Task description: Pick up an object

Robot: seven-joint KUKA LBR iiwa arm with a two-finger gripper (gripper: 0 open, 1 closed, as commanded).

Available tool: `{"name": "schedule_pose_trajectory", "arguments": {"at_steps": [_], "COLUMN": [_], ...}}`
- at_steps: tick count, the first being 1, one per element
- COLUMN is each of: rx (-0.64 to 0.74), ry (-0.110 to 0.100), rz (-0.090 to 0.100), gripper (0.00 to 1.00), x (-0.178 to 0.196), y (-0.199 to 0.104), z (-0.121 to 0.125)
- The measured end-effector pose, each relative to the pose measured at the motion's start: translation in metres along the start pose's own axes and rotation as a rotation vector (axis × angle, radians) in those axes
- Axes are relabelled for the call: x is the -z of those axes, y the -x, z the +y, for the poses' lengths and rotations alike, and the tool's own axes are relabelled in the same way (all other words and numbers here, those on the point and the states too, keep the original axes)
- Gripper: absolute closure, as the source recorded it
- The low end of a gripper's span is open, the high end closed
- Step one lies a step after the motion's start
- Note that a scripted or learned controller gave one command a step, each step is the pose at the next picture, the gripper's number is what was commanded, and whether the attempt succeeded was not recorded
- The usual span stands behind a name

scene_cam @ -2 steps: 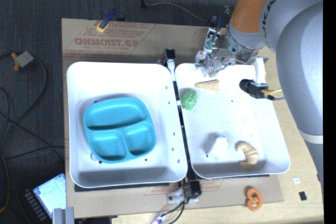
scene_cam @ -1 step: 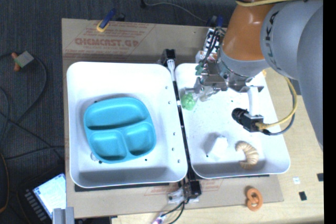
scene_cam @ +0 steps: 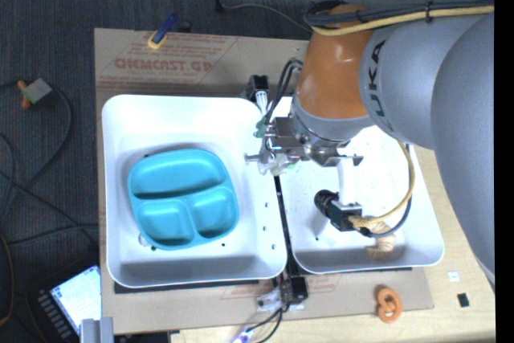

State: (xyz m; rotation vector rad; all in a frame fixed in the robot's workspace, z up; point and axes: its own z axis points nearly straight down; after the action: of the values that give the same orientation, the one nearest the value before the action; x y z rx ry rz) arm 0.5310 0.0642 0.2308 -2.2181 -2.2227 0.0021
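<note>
A light blue divided tray [scene_cam: 183, 198] lies in the left bin [scene_cam: 120, 112], filling most of its floor. My gripper [scene_cam: 275, 150] hangs under the orange-banded wrist, over the seam between the two bins and just right of the tray's upper right corner. The wrist hides most of it. A small tan object [scene_cam: 384, 246] rests near the front right corner of the right bin [scene_cam: 426, 249].
The arm covers most of the right bin. An orange ring-shaped piece [scene_cam: 389, 304] lies on the board in front of the bins. A blue and yellow item [scene_cam: 163, 30] sits at the board's far left edge. Cables run across the floor on the left.
</note>
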Motion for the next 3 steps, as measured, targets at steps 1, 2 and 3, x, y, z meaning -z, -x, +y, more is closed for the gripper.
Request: {"name": "schedule_pose_trajectory", "arguments": {"at_steps": [1, 2, 3], "rx": [-0.001, -0.004, -0.006], "ry": [-0.002, 0.001, 0.000], "rz": [-0.001, -0.002, -0.002], "gripper": [1.00, 1.00, 1.00], "x": [-0.027, -0.047, -0.077], "y": [-0.041, 0.060, 0.185], "z": [-0.048, -0.048, -0.048]}}
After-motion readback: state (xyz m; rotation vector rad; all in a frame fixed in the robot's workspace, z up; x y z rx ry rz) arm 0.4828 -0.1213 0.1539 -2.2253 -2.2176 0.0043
